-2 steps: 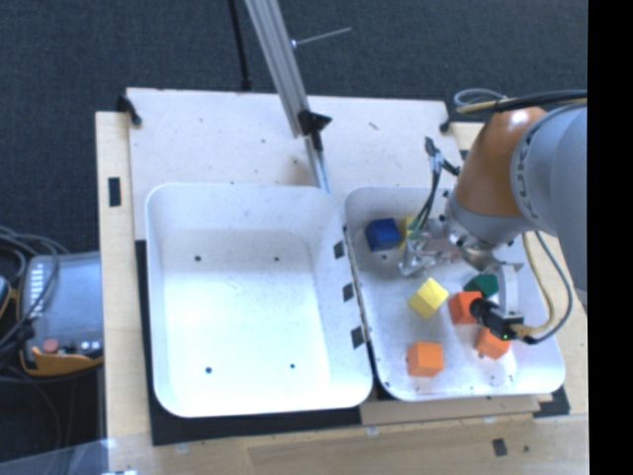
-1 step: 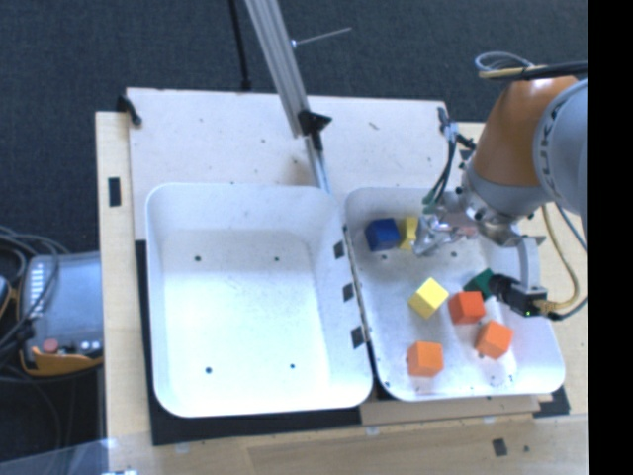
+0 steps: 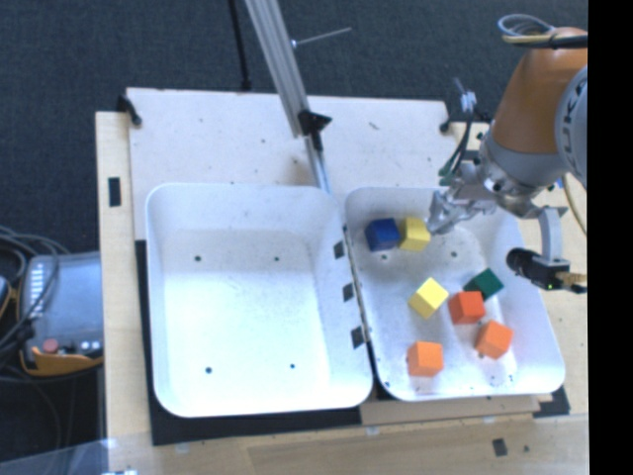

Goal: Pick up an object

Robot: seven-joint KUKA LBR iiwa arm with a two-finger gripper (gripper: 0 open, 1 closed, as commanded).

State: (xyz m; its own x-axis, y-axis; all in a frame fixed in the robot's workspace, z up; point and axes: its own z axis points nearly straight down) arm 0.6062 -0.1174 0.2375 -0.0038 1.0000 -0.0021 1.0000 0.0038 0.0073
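I see the gripper [image 3: 442, 213] low in the right bin [image 3: 539, 364], just beside a yellow cube [image 3: 415, 234] that touches a blue cube [image 3: 382, 234]. The fingers blur; I cannot tell their opening.

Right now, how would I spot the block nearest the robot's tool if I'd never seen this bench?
Look in the right-hand white bin, at its far end. Two blocks sit side by side there, just below the tool. It is the yellow block; its neighbour is a blue block, and the other yellow one lies mid-bin.
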